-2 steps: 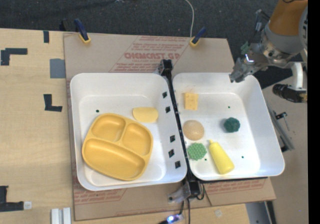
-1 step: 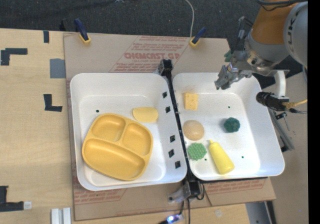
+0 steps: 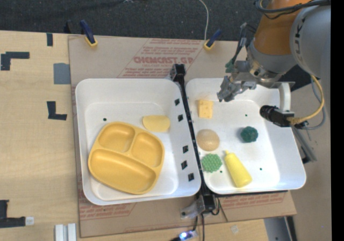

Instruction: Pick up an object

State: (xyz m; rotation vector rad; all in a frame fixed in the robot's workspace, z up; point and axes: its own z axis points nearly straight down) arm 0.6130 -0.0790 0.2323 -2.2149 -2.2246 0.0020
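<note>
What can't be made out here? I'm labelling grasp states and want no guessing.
- Pincer: its tips are dark and small in the camera view, so open or shut cannot be told.
- Arm: cut off by the right and top edges.
- Yellow bottle: label or cap detail too small.
- Dark green ball: surface too small to identify.
- Cheese block: whether the pincer touches it is unclear.

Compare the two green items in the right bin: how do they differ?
The light green ball is pale and bright; the dark green ball is deep teal-green. The light one looks slightly larger. It lies close beside the yellow bottle near the bin's front, while the dark one sits apart, nearer the right wall. Both look round and bumpy.
</note>
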